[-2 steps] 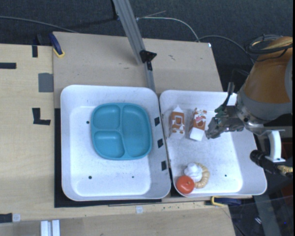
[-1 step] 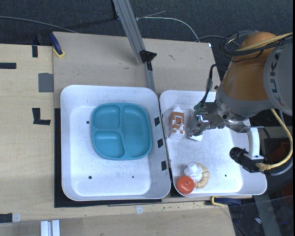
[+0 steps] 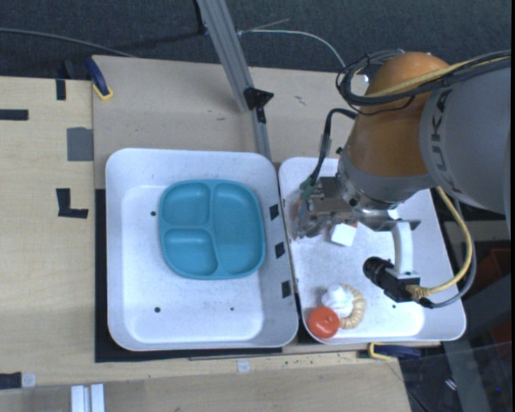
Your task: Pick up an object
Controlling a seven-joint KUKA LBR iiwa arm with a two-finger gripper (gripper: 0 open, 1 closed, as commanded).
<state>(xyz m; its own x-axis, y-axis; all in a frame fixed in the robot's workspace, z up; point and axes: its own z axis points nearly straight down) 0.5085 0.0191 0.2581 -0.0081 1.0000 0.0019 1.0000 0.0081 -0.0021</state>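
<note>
My gripper (image 3: 307, 215) hangs low over the left part of the right bin (image 3: 438, 316), under the grey and orange wrist. A small white block (image 3: 343, 235) lies just to its right, close beside it. Whether the two touch is not clear. Near the bin's front edge an orange-red round object (image 3: 324, 323) rests against a white lump (image 3: 336, 298) and a tan ring-shaped piece (image 3: 354, 311). The wrist hides the back of the right bin.
A teal divided plate (image 3: 212, 228) lies in the left bin (image 3: 129, 316). A grey metal post (image 3: 232, 50) slants up from the rim between the bins. A black fitting with a yellow cable (image 3: 386, 277) hangs off the arm over the right bin.
</note>
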